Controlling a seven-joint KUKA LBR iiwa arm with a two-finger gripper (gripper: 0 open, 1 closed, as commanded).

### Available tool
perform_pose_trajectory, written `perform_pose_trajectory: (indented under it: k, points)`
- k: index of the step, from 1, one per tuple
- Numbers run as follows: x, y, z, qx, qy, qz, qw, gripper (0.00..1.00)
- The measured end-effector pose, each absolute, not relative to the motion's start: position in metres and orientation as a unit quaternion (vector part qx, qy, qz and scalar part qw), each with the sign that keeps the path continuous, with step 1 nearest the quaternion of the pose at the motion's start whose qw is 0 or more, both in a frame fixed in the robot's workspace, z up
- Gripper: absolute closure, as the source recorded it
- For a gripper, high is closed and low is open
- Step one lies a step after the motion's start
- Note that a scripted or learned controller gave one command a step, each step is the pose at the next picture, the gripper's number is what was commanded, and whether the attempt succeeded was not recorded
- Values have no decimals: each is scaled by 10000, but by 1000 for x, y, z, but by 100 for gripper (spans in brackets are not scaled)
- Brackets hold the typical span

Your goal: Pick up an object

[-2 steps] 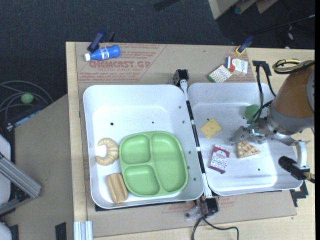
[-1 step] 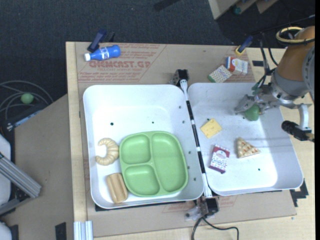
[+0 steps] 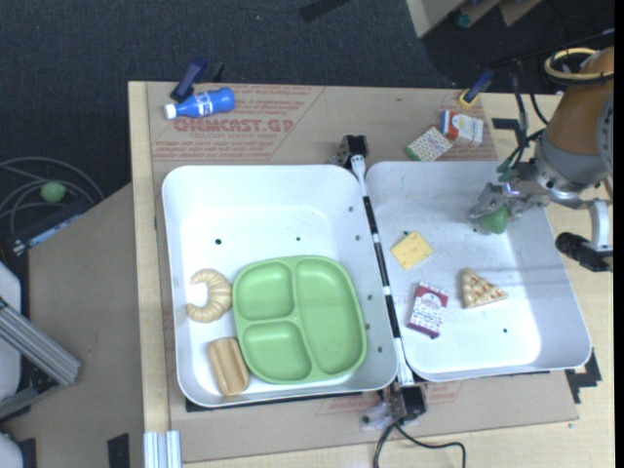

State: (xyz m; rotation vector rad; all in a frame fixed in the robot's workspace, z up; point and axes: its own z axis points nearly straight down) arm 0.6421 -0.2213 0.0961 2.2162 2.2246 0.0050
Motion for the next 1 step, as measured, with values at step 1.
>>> perform_pose_trajectory:
  k: [1]
  points:
    - [657,-108,85,7064,7079,5,-18,100]
